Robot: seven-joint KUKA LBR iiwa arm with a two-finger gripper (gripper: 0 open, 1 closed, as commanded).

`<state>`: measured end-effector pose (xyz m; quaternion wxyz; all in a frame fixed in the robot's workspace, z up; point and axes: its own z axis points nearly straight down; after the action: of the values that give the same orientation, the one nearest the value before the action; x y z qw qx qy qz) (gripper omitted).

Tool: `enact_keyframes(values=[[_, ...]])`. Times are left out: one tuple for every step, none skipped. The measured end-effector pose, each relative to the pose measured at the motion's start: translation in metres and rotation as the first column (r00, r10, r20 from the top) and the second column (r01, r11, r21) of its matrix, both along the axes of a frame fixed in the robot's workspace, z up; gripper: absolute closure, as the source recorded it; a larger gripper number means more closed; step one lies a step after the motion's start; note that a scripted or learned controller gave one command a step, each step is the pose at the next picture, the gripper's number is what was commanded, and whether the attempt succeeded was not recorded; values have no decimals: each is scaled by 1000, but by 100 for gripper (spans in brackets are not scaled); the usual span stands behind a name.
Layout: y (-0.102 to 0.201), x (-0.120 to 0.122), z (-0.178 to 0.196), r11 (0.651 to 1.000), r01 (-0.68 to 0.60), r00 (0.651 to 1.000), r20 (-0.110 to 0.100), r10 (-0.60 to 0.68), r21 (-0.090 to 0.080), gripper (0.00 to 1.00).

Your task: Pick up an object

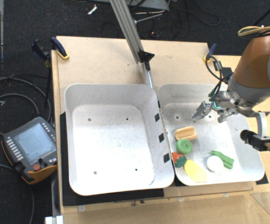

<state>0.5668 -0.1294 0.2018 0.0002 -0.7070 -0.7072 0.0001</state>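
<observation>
My gripper (211, 114) hangs over the back part of the right bin (246, 174), its two fingers spread apart with nothing between them. In front of it lie a tan bread-like piece (185, 133), a green round piece (184, 146), a small red and green piece (178, 159), a yellow piece (195, 171), a white round piece (214, 164) and a green leafy piece (224, 158). The tan piece is the nearest, a little below and to the left of the fingers.
The left bin (74, 125) stands beside the right one, sharing a raised middle wall (161, 129). A metal pole (128, 24) slants over the bench from the back. A teach pendant (30, 146) lies on the floor at the left.
</observation>
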Motion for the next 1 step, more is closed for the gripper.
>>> enact_keyframes(values=[[7, -4, -62, 1000, 1, 1000, -6, -1, 1, 0]])
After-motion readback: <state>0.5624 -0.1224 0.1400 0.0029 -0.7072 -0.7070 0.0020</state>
